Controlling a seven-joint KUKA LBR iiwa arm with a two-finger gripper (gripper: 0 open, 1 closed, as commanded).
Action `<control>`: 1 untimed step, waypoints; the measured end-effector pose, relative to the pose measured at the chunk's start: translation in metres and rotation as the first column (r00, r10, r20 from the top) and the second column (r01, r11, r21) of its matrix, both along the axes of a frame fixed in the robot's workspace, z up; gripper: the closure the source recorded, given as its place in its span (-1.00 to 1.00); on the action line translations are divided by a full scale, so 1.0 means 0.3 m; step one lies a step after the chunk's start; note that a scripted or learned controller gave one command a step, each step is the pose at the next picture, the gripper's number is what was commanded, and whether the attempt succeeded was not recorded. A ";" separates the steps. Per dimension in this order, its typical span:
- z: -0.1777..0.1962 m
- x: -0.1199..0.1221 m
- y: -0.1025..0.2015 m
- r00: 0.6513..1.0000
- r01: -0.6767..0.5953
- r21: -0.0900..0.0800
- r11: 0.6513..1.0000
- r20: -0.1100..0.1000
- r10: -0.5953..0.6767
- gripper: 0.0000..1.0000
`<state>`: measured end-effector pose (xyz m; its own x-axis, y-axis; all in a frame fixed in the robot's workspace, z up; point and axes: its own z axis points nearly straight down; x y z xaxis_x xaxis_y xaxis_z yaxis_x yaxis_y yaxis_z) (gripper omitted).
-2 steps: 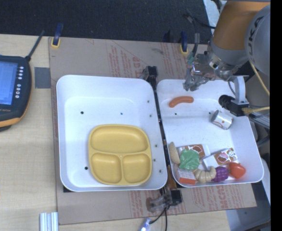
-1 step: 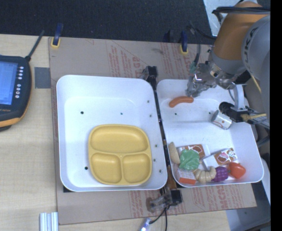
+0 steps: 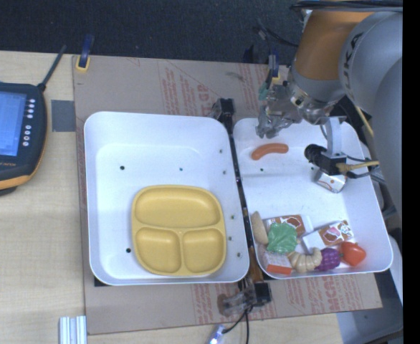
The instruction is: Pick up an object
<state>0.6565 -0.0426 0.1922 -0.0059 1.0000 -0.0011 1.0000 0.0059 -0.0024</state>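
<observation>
No writing is legible. The gripper (image 3: 269, 126) hangs at the right bin's (image 3: 364, 192) far edge, just above the sausage (image 3: 269, 150); its jaws' spread I cannot tell. Toy foods (image 3: 303, 246) crowd the near corner. A yellow tray (image 3: 179, 230) lies in the left bin (image 3: 110, 163).

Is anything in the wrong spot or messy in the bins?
Mostly tidy. The toy sausage lies alone at the far end of the right bin, away from the other toy food heaped at the near edge. The yellow tray sits flat in the left bin. Nothing looks spilled or broken.
</observation>
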 end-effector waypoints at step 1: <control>-0.066 -0.116 -0.308 1.000 0.004 -0.001 1.000 -0.002 -0.004 1.00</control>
